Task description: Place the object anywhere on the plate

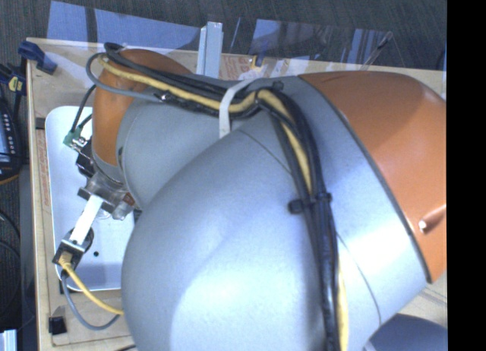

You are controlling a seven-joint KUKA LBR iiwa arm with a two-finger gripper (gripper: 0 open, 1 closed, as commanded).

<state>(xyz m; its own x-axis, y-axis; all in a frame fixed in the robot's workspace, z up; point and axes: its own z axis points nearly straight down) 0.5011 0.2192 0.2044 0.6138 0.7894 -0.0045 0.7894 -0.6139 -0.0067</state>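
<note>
Jaws spread or pressed together? I cannot tell, nor where the object or plate lies; the big grey arm (250, 235) leans over the white bin (57, 140). Best go slow, and let go low over the plate.

The pale wooden worktop (57, 68) carries a shallow white bin (59, 152) toward the view's left; my arm (250, 228) hides the rest of it.

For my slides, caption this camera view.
Grey-and-orange arm crowds the frame, its wrist low over a white bin.
</note>
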